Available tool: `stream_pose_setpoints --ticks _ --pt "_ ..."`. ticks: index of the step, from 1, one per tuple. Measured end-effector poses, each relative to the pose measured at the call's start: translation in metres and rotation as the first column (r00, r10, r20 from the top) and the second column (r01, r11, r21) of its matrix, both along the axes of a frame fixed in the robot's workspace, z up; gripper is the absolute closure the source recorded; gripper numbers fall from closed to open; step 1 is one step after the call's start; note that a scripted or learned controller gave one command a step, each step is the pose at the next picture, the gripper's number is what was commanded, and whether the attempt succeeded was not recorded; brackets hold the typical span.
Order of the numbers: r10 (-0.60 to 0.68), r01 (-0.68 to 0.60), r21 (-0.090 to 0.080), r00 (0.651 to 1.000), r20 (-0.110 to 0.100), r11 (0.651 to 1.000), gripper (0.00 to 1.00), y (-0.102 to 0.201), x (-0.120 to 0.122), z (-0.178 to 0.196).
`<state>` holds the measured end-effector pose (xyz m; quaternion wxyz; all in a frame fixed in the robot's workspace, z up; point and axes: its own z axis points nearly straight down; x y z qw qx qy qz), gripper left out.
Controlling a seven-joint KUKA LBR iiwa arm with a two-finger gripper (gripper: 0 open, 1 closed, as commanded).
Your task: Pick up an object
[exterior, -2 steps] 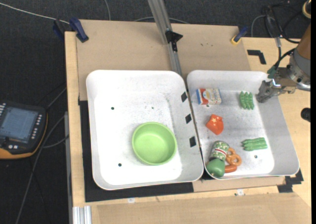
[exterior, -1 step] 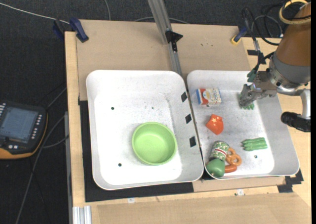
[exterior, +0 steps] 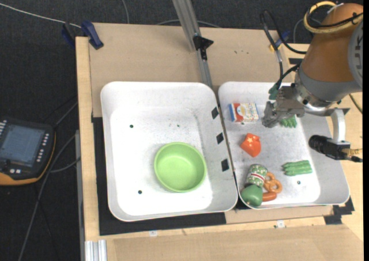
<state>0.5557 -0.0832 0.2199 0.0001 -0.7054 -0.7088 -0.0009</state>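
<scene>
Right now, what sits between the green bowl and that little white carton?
In the camera view, the rims of the two white bins run between the green bowl and the white carton; otherwise bare bin floor.

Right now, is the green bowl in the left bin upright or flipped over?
Upright. The green bowl shows its hollow inside and full rim facing up, resting on the floor of the left bin.

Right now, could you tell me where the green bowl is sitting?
The green bowl sits in the left white bin, toward its near right corner, close to the divide from the right bin.
</scene>
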Motion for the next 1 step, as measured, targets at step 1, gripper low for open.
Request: stream_pose_setpoints --ticks 1 --pt "0.001 -0.001 0.000 1.000 -0.001 1.000 1.00 0.0546 0.0017 -0.0068"
